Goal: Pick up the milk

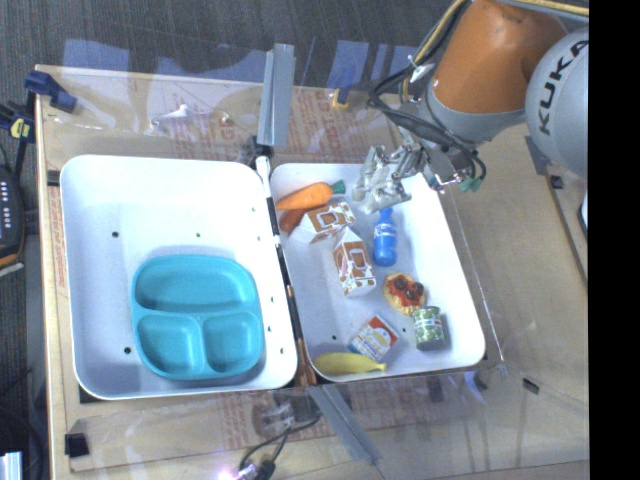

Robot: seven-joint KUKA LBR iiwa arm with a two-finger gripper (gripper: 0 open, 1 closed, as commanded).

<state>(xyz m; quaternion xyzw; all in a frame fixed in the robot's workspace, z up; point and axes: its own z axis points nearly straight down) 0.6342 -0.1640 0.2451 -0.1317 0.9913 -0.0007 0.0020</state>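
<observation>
A white and brown milk carton (352, 265) lies in the middle of the right bin (462, 286). A smaller carton of the same look (328, 220) sits just behind it, next to a carrot (303, 198). My gripper (385, 181) hangs over the bin's back part, above the top of a blue bottle (385, 240) and up and to the right of both cartons. Its silver fingers stand open with nothing between them. It is clear of the milk carton.
Also in the right bin are a pizza slice (405, 291), a green can (428, 327), a small red and white box (372, 338) and a banana (350, 364). The left bin (90, 268) holds a teal divided tray (197, 315).
</observation>
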